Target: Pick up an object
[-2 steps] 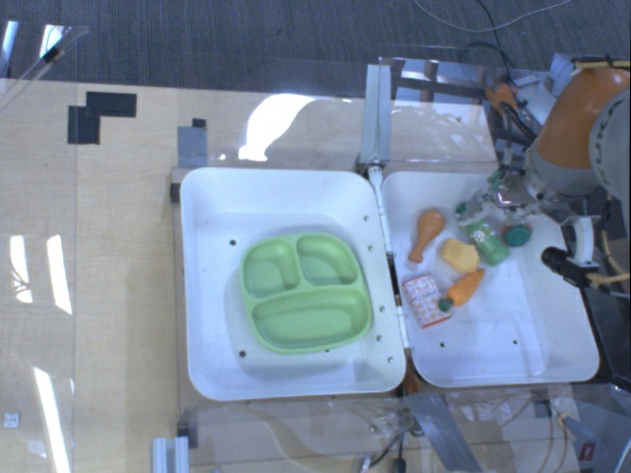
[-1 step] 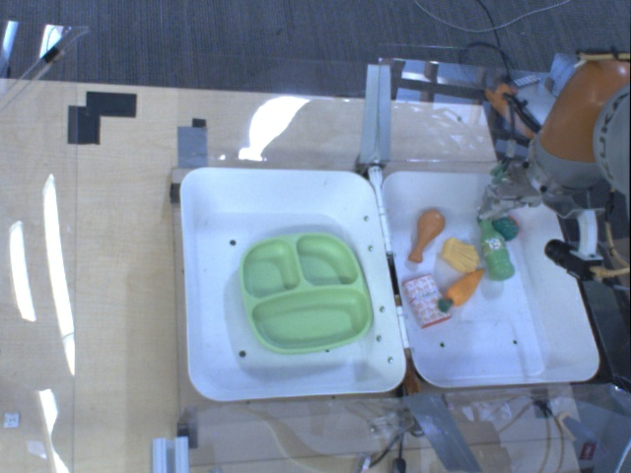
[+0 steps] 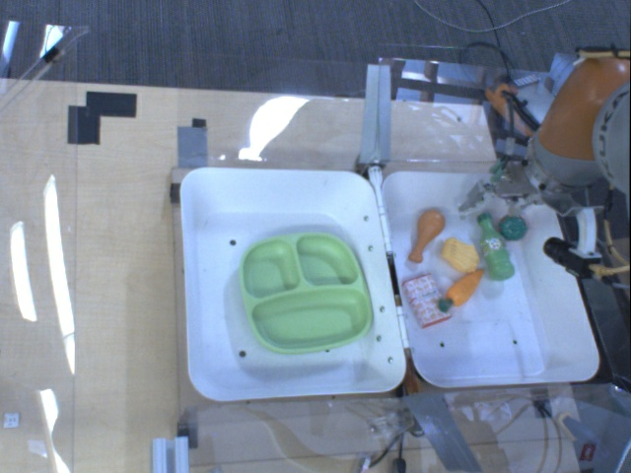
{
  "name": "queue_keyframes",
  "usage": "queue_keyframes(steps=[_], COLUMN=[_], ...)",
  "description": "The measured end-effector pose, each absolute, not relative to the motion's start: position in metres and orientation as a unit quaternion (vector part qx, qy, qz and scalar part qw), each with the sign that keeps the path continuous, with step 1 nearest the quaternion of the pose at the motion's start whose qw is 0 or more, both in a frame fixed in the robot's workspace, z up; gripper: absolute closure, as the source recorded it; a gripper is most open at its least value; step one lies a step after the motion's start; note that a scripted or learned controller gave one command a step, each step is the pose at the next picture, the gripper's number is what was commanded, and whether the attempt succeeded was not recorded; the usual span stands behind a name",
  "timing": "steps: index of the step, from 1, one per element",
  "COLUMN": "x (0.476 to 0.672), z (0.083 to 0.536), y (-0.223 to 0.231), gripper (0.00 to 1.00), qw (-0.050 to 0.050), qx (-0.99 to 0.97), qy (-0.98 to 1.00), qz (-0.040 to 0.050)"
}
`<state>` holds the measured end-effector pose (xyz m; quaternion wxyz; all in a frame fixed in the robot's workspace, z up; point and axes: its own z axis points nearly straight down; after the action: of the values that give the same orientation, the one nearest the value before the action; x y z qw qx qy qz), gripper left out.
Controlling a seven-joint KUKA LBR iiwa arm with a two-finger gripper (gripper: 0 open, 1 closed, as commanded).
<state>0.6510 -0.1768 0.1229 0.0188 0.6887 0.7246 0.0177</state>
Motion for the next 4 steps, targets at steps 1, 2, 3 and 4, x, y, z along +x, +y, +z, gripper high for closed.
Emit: queue_keyframes(steps=[1,2,3,4], x=[0.639,0.625,0.619,0.608], z=[0.109,0.110,0.110,0.110], y=[-0.188,-0.200,-0.201,-0.207], gripper=[0.00,0.00,0.00,0.00], qw=[0.017,0.023,0.025,0.027], qx=[0.662,0.670,0.666,0.676], qy=[0.749,0.742,0.745,0.737], qz=[0.0116,0.0161,0.0151,0.0125])
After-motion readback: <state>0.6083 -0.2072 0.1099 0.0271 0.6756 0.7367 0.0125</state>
